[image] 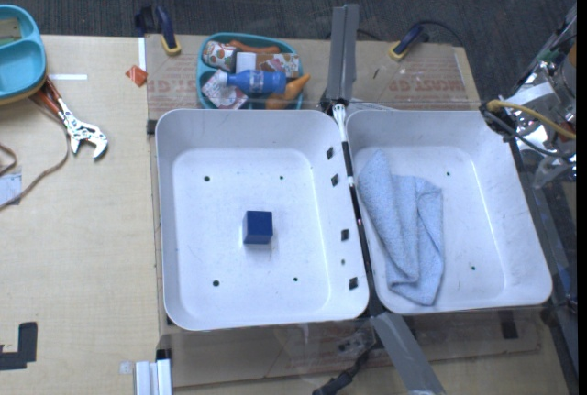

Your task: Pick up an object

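Observation:
A small dark blue cube rests on the floor of the left white bin, a little below its middle. A crumpled pale blue-grey cloth lies in the right white bin, against its left side and reaching toward the front wall. Metal parts and cables of the arm sit at the right edge of the view, just outside the right bin's far right corner.
Behind the left bin stands a teal bowl holding several small items. A wrench and a light blue tray lie on the wooden bench at the far left. A grey post rises between the bins at the back.

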Controlling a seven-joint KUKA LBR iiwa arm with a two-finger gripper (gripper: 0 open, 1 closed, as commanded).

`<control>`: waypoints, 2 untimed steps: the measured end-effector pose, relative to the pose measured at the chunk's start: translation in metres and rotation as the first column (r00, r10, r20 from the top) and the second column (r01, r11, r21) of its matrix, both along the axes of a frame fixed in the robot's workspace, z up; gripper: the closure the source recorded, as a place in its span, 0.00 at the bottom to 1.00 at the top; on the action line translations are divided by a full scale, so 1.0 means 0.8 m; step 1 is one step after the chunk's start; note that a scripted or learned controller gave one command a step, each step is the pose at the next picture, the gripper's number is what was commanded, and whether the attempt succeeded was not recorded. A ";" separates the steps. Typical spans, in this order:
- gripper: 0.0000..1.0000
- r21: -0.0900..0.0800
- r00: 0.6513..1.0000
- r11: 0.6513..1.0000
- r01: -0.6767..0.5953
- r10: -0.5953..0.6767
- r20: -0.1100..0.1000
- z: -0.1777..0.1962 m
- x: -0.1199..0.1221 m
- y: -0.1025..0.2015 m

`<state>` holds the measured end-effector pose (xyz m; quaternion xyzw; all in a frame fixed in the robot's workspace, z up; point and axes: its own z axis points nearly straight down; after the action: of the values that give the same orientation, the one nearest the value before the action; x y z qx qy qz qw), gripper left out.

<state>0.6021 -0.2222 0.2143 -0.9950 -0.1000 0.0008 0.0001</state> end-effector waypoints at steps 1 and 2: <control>0.00 0.002 1.000 1.000 0.002 -0.002 -0.003 -0.053 -0.059 0.000; 0.00 0.000 1.000 1.000 0.001 -0.001 -0.001 -0.005 -0.076 -0.001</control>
<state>0.5415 -0.2227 0.2106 -0.9950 -0.0996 0.0013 0.0003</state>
